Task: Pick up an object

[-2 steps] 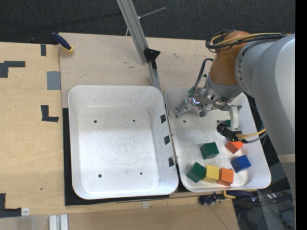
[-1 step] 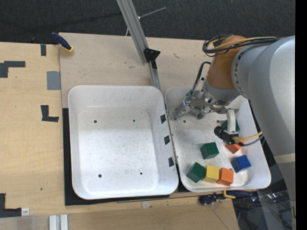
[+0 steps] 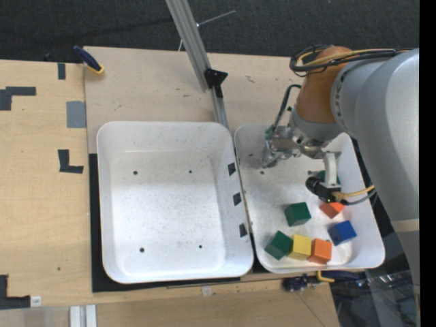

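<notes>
The green block is sitting in the right bin, the nearest block to the gripper, a little below it and off to its right, with space all round. It is looking small, hard and light, with flat sides and sharp corners, so I think it would be easy to pinch across two flat sides and would not squash or break. Its smooth faces might be a bit slippery. Further below the gripper, another green block, a yellow block and an orange block are lying in a row, touching. A blue block and a red block are sitting near the right wall. The gripper is hanging over bare white floor, and I cannot tell whether it is spread or pressed together. The left bin is lying beside it, speckled and shiny.
</notes>
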{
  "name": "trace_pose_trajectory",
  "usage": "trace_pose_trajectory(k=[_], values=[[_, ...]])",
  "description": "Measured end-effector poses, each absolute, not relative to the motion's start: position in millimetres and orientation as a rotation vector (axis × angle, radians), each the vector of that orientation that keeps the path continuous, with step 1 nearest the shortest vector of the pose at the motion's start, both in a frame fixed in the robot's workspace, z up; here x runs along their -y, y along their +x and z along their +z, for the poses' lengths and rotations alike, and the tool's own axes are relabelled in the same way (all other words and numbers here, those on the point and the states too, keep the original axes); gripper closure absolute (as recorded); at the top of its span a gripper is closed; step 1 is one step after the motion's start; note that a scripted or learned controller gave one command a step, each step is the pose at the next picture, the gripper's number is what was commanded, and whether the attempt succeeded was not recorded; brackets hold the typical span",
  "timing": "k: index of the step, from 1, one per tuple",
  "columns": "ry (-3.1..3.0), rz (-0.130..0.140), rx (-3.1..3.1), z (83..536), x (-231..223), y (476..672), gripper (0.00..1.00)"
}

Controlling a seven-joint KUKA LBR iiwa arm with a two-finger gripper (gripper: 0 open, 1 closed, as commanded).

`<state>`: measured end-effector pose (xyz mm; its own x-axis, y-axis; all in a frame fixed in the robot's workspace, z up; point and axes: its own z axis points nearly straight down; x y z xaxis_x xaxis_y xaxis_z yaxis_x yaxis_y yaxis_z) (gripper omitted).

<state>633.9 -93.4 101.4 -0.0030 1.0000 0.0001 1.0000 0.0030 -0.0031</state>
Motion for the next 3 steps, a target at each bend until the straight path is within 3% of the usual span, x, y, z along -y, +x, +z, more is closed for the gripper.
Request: trace_pose_trajectory(k=[2,3], values=[[-2.222,-0.004,2.225,201,94,627.2,1.0],[-2.214,-0.001,2.226,214,48,614.4,1.0]])
